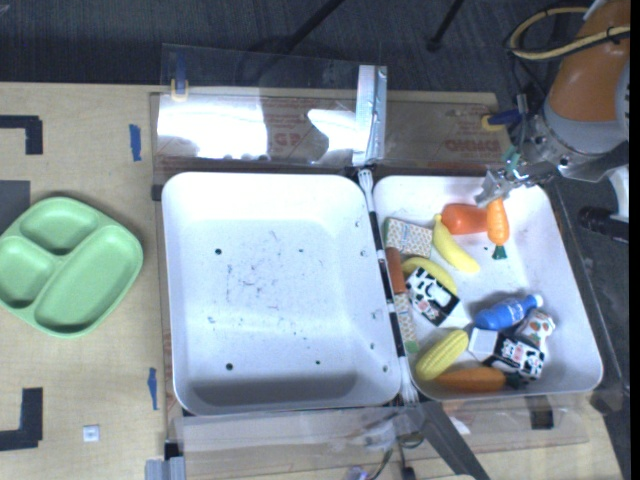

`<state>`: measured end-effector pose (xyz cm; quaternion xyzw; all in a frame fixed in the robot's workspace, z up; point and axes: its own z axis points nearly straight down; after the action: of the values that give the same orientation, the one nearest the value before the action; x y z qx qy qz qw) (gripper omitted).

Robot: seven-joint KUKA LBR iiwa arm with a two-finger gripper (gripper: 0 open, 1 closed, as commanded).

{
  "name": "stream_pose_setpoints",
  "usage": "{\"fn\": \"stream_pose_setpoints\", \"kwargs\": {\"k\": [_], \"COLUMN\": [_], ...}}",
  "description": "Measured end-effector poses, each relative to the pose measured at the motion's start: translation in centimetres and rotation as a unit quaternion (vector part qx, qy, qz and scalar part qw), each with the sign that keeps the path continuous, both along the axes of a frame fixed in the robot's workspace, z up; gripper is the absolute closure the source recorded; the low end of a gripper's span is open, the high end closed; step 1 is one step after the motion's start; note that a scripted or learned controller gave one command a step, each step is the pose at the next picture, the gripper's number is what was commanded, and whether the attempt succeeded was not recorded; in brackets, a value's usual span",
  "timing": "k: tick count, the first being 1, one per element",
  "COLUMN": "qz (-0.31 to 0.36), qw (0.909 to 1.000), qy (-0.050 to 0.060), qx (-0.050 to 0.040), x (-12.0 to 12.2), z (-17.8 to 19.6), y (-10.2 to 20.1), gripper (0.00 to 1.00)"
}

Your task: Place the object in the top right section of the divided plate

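Early stage of the task. The green three-section divided plastic plate [68, 266] lies bare on the wooden surface [90, 148] at nine o'clock, well apart from both bins. The likely object, a small orange toy carrot [497, 223], hangs just beneath the claw [503, 182] over the right white bin [575, 298] at two o'clock; it appears pinched between the tips, though the view is too coarse to be sure. Remaining: carry across the left white bin [265, 288] and release. The grey arm with orange band [590, 88] enters from one o'clock, wrist angled down-left.
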<state>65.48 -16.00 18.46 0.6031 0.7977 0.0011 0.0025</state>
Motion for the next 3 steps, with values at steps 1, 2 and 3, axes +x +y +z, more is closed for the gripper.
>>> {"fn": "stream_pose_setpoints", "kwargs": {"k": [1, 2, 3], "qz": [0.025, -0.013, -0.013], "qw": [0.9997, 0.9999, 0.9999], "qy": [0.0, 0.004, 0.002], "qx": [0.0003, 0.001, 0.0012], "x": [-3.7, -10.8, -10.7], "z": [-8.2, 0.0, 1.0], "y": [6.0, 16.7, 16.7], "gripper": [1.0, 1.0, 1.0]}}
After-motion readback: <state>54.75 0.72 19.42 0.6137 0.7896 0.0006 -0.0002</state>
